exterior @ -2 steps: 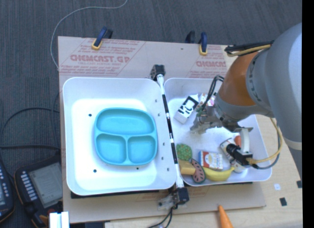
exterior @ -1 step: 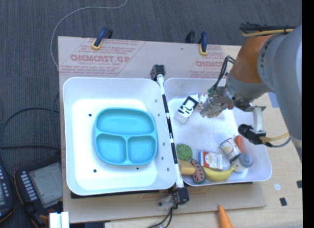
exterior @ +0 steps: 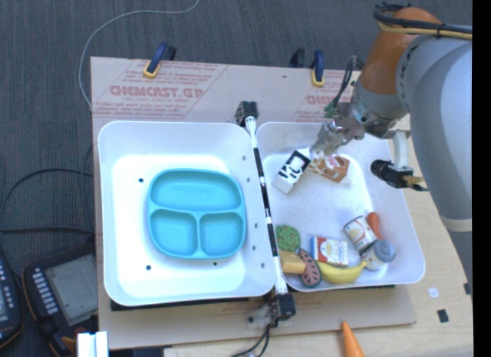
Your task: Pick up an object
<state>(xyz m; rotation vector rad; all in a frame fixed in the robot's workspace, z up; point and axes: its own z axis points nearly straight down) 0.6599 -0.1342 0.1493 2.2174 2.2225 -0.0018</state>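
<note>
Gripper [exterior: 326,142] sits at approx 12 o'clock in the right bin [exterior: 406,229], just above a brown snack pack [exterior: 334,168], can't tell if open/shut tbh.

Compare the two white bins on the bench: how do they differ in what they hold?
The left bin holds one thing, a light blue divided plate lying flat near its middle; the right bin holds many small things, among them a banana and a white carton. The gripper hangs over the right bin's far side, not over the left bin. Both are shallow, white and set side by side.
</note>
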